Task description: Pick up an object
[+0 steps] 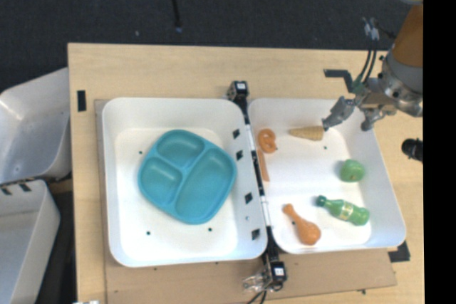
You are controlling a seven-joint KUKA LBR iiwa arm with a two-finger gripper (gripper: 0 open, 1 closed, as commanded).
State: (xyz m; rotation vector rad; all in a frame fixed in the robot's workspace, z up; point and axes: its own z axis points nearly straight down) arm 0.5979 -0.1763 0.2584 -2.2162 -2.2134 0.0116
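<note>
The right bin (377, 174) holds several small items: a tan cone (306, 132) lying on its side, an orange curled piece (266, 141) by the divider, a green ball (351, 170), a green bottle (343, 210) on its side and an orange drumstick-shaped toy (302, 224). My gripper (353, 117) hangs over the bin's far right part, just right of the cone's wide end. Its two fingers are spread open with nothing between them. The left finger (336, 114) is close to the cone; whether it touches the cone I cannot tell.
A blue divided plate (187, 175) lies in the left bin (114, 153). A raised divider (251, 167) with black clips runs between the bins. White containers (32, 132) stand off the bench at the left.
</note>
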